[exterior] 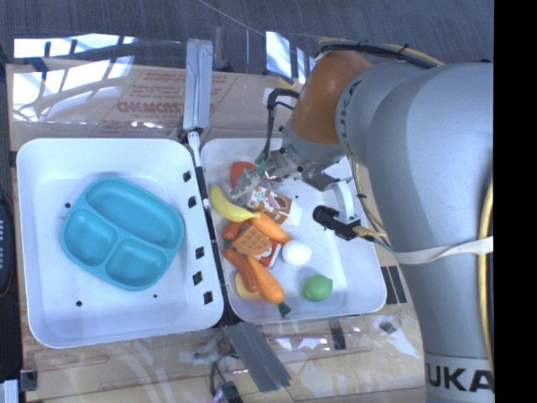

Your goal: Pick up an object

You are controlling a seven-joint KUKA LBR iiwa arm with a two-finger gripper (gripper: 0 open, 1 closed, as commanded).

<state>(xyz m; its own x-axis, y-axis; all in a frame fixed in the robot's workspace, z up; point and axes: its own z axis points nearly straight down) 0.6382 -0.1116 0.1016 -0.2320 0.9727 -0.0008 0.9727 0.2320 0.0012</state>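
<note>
The right bin [361,267] holds a heap of toy food. A yellow banana [226,206] lies at its left side, with a red piece [243,173] behind it. An orange carrot [270,227] crosses a waffle [252,242], and a second carrot [265,283] lies near the front. A white egg [296,253] and a green ball [318,287] sit to the right. My gripper [256,185] reaches down at the back left of the heap, just over an orange-and-white packet [278,206] and next to the banana. The wrist hides its tip.
The left bin [42,175] holds a blue divided plate [122,232]. A grey divider [197,91] runs between the bins. The arm's large grey body [419,166] covers the right bin's far right side. A black fitting [331,219] on the arm juts over the bin floor.
</note>
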